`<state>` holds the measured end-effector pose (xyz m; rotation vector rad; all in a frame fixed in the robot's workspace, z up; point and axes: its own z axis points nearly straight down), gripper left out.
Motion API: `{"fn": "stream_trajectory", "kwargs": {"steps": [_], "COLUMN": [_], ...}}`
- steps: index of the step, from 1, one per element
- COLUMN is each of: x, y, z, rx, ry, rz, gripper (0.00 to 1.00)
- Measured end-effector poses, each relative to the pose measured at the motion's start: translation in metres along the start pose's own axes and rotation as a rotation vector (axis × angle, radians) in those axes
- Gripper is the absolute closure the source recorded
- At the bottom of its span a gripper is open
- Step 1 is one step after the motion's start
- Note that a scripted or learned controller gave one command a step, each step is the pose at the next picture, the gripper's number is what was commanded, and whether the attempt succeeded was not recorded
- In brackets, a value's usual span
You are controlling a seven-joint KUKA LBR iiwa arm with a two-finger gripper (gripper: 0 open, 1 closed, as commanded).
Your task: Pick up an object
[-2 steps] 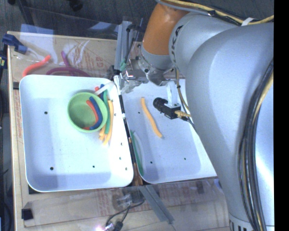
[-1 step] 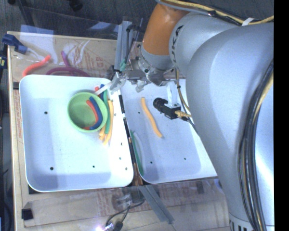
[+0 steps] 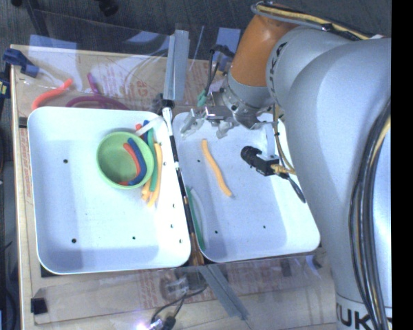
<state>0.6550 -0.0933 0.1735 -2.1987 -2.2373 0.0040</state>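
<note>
Camera view, looking down on the bench [image 3: 117, 71]. The arm [image 3: 323, 88] reaches in from the right, and its gripper [image 3: 206, 125] hangs over the far edge of the right bin [image 3: 268, 215], near that bin's far left corner. The claw is released: its fingers stand apart with nothing between them. An orange strip [image 3: 217, 168] (the loose thing nearest the claw) lies flat on the floor of the right bin, slanting from the far edge toward the middle, apart from the fingers. A thin green strip [image 3: 197, 220] lies along the same bin's left wall. In the left bin [image 3: 76, 215], a green bowl [image 3: 115, 162] sits near the far right corner, with coloured strips [image 3: 153, 174] in it and against its right side.
</note>
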Motion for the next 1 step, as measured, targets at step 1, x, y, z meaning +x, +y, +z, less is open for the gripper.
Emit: {"fn": "stream_trajectory", "kwargs": {"steps": [1], "x": [-0.0453], "y": [-0.0170], "z": [0.0816], "rx": [-0.004], "ry": [-0.001], "rz": [-0.111], "gripper": [0.00]}}
